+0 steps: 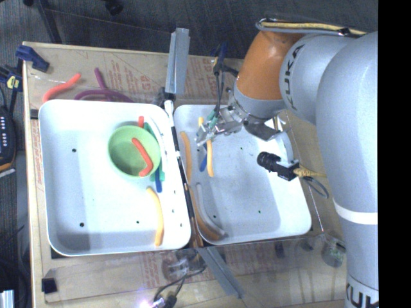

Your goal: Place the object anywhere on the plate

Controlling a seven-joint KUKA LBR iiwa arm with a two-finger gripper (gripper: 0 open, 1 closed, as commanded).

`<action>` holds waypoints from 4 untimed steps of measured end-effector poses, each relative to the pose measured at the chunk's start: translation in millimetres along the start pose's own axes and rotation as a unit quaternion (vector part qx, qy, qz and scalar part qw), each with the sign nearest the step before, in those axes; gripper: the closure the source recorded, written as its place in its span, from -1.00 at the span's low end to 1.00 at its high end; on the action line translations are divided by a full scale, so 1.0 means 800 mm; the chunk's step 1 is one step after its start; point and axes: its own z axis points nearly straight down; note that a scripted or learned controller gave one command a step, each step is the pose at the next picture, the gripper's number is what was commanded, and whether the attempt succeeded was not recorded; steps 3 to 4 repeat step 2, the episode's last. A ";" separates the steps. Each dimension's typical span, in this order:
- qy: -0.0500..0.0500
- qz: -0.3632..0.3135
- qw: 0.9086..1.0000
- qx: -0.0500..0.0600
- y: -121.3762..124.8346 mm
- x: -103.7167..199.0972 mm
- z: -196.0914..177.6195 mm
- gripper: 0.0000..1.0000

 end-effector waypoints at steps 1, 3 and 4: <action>0.002 -0.169 0.986 0.002 0.014 0.057 0.002 1.00; 0.001 -0.169 0.986 0.002 0.014 0.057 0.001 -1.00; 0.001 -0.169 0.986 0.002 0.014 0.057 0.001 -1.00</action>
